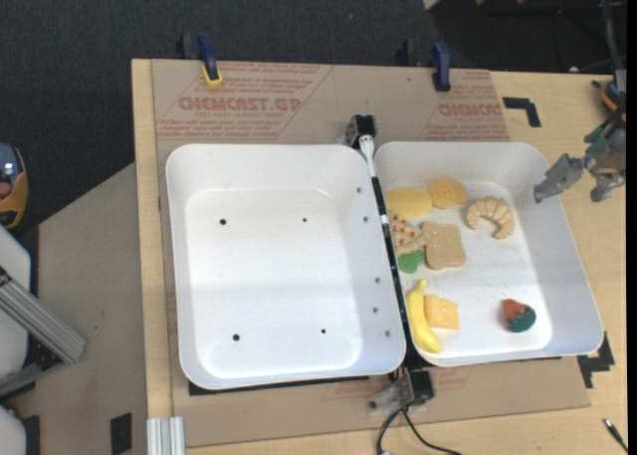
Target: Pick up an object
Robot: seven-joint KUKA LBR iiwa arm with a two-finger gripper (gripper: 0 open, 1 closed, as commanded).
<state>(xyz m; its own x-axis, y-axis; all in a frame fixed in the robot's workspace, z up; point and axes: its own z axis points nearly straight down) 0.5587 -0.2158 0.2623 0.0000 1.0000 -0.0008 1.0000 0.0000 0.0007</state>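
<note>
The right bin [557, 274] holds several toy foods. A croissant [491, 216] lies near its back right, with a round yellow cracker [448, 192] and a pale yellow piece [410, 202] to its left. A toast slice [444, 246] sits mid-bin beside a spotted piece [403, 232] and a small green piece [410, 263]. Toward the front lie a banana [422, 319], an orange cheese block [442, 314] and a strawberry [517, 315]. My gripper [579, 182] hovers over the bin's right rim, just right of the croissant, open with nothing between its fingers.
The left bin [199, 244] stands beside the right one, their rims meeting at a black divider [378, 214]. Both rest on a brown board [299, 95] held by two blue clamps [207, 53] at its far edge. Cables [408, 413] trail at the front.
</note>
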